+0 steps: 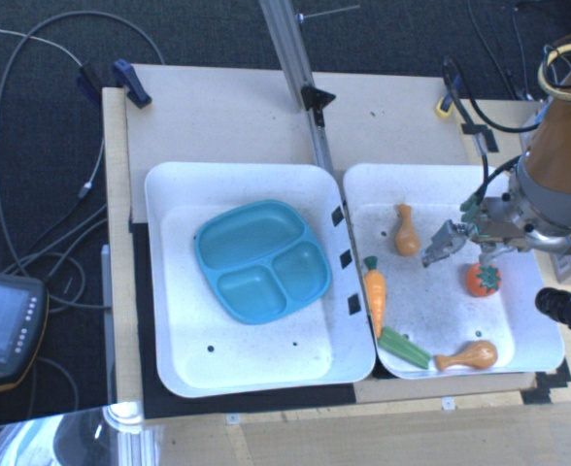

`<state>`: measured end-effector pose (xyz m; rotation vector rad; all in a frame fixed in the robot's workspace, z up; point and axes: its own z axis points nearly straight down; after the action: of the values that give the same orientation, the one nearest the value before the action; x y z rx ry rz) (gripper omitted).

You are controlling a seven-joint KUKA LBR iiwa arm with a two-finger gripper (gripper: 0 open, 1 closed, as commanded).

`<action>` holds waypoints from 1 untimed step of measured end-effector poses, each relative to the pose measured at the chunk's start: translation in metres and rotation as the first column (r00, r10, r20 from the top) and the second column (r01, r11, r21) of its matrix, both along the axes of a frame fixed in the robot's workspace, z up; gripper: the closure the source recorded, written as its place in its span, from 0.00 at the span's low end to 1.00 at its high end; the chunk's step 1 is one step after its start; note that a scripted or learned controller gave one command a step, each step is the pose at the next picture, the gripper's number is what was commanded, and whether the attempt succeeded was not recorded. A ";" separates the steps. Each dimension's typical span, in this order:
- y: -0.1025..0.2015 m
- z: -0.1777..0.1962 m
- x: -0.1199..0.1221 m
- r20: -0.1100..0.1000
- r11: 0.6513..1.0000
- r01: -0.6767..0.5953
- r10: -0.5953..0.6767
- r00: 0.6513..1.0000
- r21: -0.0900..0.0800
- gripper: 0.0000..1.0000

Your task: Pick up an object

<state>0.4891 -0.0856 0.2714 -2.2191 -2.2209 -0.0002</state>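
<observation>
The gripper (453, 244) hangs over the right bin (441, 178) with nothing between its fingers, which point down and to the view's left; how wide they stand cannot be told from this angle. Nothing has been lifted: every object lies on the bin floor, so the pick looks not yet made and the whole grasp is left to do.

Closest to the fingers is a drumstick (404, 229), just beside them on the view's left and not touching. A tomato (482, 280) sits a little below and to the right of the fingers, partly under the gripper's body. A carrot (374, 297) lies farther off, below and left of the fingers, against the bin's left wall. Well below them, near the front rim, rest a green piece (403, 348) and a second drumstick (468, 356). Far to the left of the fingers, the other bin (169, 289) carries a blue tray (262, 260).

Judging by position, either the near drumstick or the tomato is the likely target; descent, closing and lifting remain.
</observation>
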 end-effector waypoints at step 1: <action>0.000 0.000 0.000 0.001 1.000 0.001 -0.001 1.000 -0.001 0.00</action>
<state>0.4892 -0.0857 0.2713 -2.2206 -2.2212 -0.0009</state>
